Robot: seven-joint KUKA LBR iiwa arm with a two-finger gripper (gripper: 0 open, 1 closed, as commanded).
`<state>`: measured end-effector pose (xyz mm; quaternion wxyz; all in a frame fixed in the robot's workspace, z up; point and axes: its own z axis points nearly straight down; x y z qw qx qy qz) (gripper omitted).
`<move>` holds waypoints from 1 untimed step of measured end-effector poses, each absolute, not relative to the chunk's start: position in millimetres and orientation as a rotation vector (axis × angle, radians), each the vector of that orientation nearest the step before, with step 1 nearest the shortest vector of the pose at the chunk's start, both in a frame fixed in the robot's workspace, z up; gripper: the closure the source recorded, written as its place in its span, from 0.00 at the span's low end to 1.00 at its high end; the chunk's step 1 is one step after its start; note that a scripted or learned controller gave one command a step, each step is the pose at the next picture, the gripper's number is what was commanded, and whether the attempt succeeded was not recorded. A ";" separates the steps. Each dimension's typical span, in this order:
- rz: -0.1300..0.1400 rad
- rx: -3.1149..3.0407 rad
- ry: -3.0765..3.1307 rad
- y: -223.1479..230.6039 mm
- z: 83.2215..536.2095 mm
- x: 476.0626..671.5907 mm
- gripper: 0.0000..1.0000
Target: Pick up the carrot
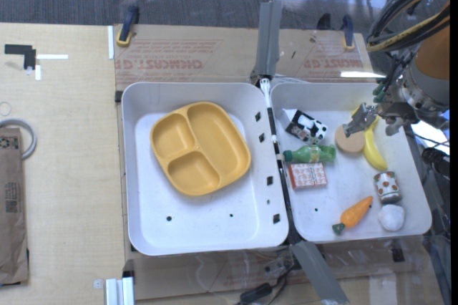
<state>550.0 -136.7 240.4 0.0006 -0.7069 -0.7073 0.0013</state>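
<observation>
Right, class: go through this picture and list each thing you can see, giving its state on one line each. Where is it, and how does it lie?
carrot: lying flat in the right bin, untouched.
gripper: above the round tan disc, away from the carrot.
banana: lying beside the disc.
green bottle: on its side.
red box: lying flat.
small patterned can: upright.
white ball: resting near the bin corner.
yellow divided plate: flat in the left bin.
</observation>
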 end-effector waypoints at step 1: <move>0.004 -2.404 -2.020 -189.7 183.3 504.9 0.00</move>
